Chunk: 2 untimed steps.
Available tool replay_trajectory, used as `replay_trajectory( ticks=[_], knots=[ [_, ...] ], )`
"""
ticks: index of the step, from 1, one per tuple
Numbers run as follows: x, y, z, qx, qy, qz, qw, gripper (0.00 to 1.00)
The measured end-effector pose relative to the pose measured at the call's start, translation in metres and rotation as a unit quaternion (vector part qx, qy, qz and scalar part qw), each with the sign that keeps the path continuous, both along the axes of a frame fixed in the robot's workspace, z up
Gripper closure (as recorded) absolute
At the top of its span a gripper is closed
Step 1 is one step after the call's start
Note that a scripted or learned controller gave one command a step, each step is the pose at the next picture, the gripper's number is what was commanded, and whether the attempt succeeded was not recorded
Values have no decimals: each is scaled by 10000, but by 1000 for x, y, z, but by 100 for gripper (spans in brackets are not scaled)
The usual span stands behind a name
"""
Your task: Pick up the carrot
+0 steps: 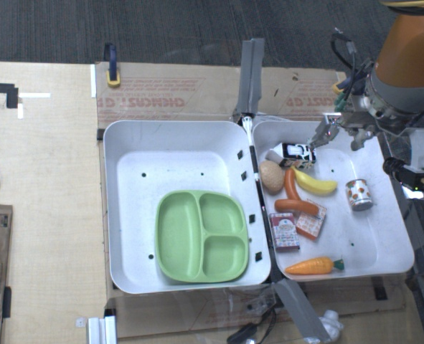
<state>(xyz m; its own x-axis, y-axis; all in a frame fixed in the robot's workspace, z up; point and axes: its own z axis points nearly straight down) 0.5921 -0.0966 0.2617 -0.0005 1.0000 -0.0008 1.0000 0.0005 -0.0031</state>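
Camera view: carrot (311, 266) lies at right bin's (391, 253) front edge. Gripper (326, 131) well behind it; finger state can't be told.

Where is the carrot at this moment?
The carrot lies in the right bin, near its front edge, just below the small red boxes.

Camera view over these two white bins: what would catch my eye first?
Probably the pale green plastic divided plate, lying alone in the left white bin. Next, the jumble of toy food in the right white bin, with the orange plastic carrot apart at its near edge. The grey arm's orange band glows at upper right.
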Motion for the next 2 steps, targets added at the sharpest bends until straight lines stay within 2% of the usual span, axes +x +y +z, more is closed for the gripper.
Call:
replay_trajectory(
  ticks=[1,2],
  knots=[
    [-29,34,-71,6,1,1215,9926,0],
    [-62,43,-71,2,7,-588,9983,0]
  ],
)
